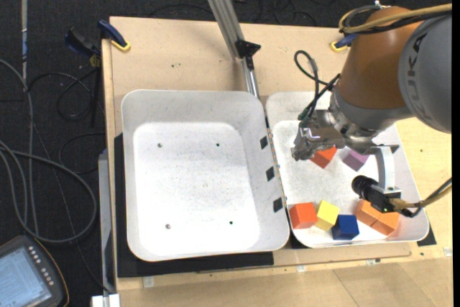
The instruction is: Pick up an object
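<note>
We see the gripper (309,149) directly beside the red-orange block (325,157), which lies toward its right; we cannot tell its grasp state.

Purple block (355,159) and red-orange block (325,156) half hidden beneath the pincer (307,147).

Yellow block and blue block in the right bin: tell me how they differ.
The yellow block is yellow; the blue block is dark blue. The yellow block sits farther from the bin's near rim, next to an orange block; the blue block lies nearer that rim, beside the orange piece in the corner. Both are small cubes of similar size, touching or nearly so, away from the tool.
</note>
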Tool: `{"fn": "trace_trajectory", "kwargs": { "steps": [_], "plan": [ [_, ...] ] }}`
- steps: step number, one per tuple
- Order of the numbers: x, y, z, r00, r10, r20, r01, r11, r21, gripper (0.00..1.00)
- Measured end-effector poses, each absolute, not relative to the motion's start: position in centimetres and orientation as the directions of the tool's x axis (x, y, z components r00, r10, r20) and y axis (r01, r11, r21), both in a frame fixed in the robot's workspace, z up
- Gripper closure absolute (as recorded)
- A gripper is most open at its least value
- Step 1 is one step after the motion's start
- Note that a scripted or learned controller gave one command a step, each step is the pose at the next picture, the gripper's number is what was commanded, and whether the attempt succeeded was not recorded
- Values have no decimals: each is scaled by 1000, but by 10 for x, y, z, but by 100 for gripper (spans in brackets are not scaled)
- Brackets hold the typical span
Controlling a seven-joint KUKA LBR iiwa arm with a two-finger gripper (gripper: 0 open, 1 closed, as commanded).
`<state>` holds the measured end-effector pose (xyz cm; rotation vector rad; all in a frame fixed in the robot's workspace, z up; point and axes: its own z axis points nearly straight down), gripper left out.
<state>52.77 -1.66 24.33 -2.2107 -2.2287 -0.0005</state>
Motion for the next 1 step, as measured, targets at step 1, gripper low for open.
{"fn": "trace_trajectory", "kwargs": {
  "steps": [1],
  "plan": [
    [536, 39, 237, -8, 1000, 2, 1000, 8, -1, 100]
  ]
}}
